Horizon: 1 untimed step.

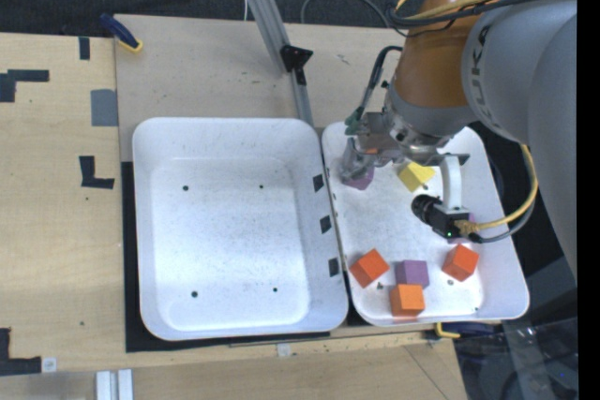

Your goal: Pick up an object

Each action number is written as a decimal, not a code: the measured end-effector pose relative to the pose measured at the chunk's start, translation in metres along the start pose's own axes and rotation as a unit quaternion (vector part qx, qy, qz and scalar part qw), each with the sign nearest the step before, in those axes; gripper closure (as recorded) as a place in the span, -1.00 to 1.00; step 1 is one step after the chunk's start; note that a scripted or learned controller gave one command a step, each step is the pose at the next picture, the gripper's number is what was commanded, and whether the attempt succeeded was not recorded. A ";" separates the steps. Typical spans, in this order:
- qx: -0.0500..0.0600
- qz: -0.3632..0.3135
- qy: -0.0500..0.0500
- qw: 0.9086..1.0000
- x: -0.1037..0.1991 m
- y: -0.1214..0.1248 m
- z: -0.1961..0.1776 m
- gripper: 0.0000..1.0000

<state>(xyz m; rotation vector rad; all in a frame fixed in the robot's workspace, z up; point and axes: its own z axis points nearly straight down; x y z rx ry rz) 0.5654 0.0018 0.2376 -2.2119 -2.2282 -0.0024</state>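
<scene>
camera view: arm comes in from the right, gripper [357, 164] low over the upper left of the right bin [497, 295], close to the divider. fingers sit around a purple block [358, 177], looks pinched between them. yellow block [415, 175] just right of it. lower in that bin: orange cube [369, 266], purple cube [412, 273], orange cube [407, 298], red-orange cube [459, 261]. left bin [150, 201] at frame centre-left.

Purple block [359, 176] under claw [354, 166]
</scene>
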 end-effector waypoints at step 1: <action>0.001 0.000 0.000 1.000 0.048 -0.004 -0.003 1.00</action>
